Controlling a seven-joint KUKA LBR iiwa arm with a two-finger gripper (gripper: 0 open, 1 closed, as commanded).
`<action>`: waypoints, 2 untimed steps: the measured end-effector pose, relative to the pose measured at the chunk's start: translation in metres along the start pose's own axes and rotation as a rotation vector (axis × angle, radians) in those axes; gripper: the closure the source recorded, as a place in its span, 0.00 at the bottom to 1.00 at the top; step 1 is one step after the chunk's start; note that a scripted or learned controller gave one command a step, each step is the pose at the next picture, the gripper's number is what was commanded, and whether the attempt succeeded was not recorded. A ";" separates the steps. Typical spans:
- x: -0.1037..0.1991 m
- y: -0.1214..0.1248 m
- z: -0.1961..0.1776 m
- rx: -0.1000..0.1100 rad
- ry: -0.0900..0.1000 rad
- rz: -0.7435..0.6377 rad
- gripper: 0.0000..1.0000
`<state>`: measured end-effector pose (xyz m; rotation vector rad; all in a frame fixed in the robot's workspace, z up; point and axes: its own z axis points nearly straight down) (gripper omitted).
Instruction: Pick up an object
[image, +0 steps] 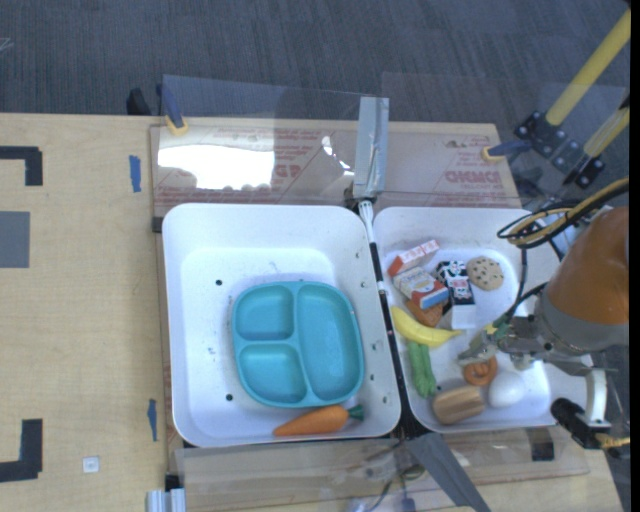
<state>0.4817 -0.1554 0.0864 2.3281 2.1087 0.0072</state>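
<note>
The gripper (487, 343) is hanging low over the right bin (520, 415), and its fingers are pointing toward the yellow banana (423, 330), which is lying just beside them. A small orange thing (480, 371) is sitting right under the fingers, with a white egg (508, 391) and a brown bun (459, 403) a bit past it. Far off from the fingers, a blue tray (297, 342) and a carrot (313, 421) are resting in the left bin (190, 300).

A robotics lab: plywood bench (70, 300), two white bins (190, 300), clear acrylic guards (270, 140).
</note>
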 end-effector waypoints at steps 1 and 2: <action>-0.001 0.002 -0.010 -0.003 -0.002 0.000 1.00; 0.061 0.012 -0.147 -0.004 -0.001 -0.090 1.00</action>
